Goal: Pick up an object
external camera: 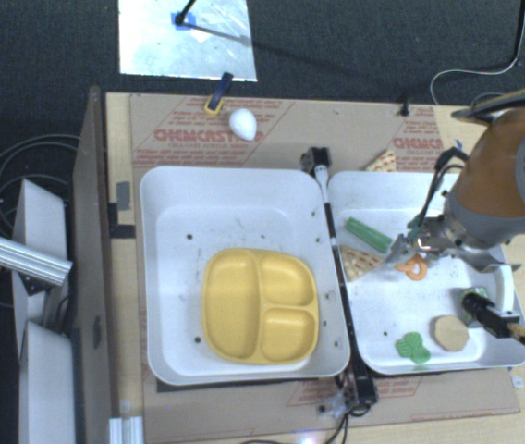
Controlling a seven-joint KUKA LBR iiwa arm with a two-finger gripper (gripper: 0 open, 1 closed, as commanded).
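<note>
Hovering low in the right bin (494,276), the gripper (409,252) seems to touch an orange ring (416,268); its opening is unclear.

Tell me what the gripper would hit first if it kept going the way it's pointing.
The gripper points left and downward in the right bin. Just ahead lies the waffle-patterned piece, with the green stick slightly above that line. The waffle-patterned piece looks likeliest, though depth is hard to judge from this angle.
</note>
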